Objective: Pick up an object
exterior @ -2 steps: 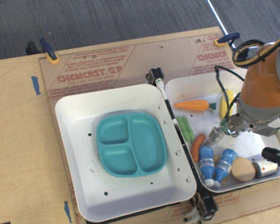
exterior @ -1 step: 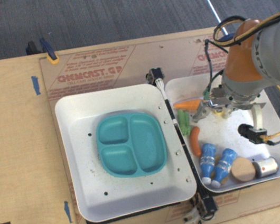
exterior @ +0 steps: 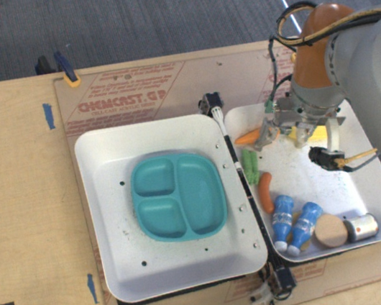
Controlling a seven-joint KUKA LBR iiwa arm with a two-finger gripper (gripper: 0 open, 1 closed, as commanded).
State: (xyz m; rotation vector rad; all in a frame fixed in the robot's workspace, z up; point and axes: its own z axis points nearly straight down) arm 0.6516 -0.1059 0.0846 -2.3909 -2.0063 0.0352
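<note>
Two white bins sit side by side on the surface (exterior: 19, 215). The arm comes in from view-right w/ the tool (exterior: 294, 128) low over the back part of the right bin (exterior: 305, 182). Tool open or closed: can't tell from this angle.

Pickable objs, all in the right bin:
- Orange carrot-like piece (exterior: 248, 138): just view-left of the tool, nearest to it.
- Green piece (exterior: 251, 166): left of & a bit nearer the camera than the tool, along the bin wall.
- Second orange piece (exterior: 265, 193): beyond the green one, still on the tool's left.
- 2 blue bottles (exterior: 294, 221): lying side by side, well in front of the tool.
- Tan round obj (exterior: 330, 231) & silver cylinder (exterior: 363, 227): touching, at the front wall, farthest from the tool.

Left bin (exterior: 93, 202), well left of the tool, holds a teal divided tray (exterior: 180, 195).
</note>
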